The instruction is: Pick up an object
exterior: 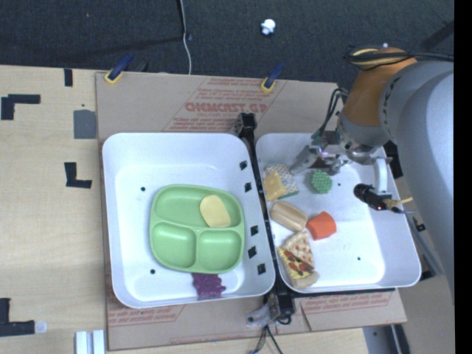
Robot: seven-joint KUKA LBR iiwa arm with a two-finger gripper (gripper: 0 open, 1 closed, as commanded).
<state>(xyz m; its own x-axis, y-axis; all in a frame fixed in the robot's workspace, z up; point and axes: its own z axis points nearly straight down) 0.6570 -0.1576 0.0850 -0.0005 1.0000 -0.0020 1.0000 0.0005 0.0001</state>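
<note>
Gripper (pixel 321 161) hangs over the right bin's (pixel 383 271) far edge, just above a green round object (pixel 321 182); whether its claw is spread or closed cannot be told. Orange piece (pixel 321 226), bread roll (pixel 287 214) and pizza slice (pixel 299 257) lie toward the bin's left edge. Possibly a cracker (pixel 279 183) lies beside them.

A single fixed camera looks down at a slant from above the tabletop (pixel 44 139), far enough to take in both white bins (pixel 125 153), left of the hand (pixel 323 161).
</note>
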